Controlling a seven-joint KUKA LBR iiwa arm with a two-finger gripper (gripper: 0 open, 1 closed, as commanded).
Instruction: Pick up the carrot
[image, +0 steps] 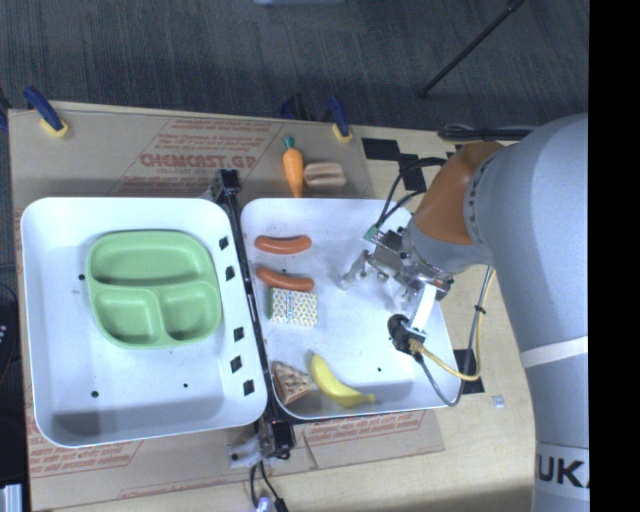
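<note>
The carrot (292, 171), orange with a green top, lies on the cardboard just behind the right bin's (330, 212) far rim, outside the bin. My gripper (382, 280) hangs over the bin's right middle, well to the right of the carrot and nearer the front. Its fingers (353, 274) are spread open over bare bin floor, with nothing between them.
A tan bun (324, 176) lies right beside the carrot. The right bin holds two sausages (283, 243) (286, 280), a patterned square (294, 308), a banana (338, 383) and a wedge of toast (291, 382). A green divided plate (155, 285) sits in the left bin (50, 400).
</note>
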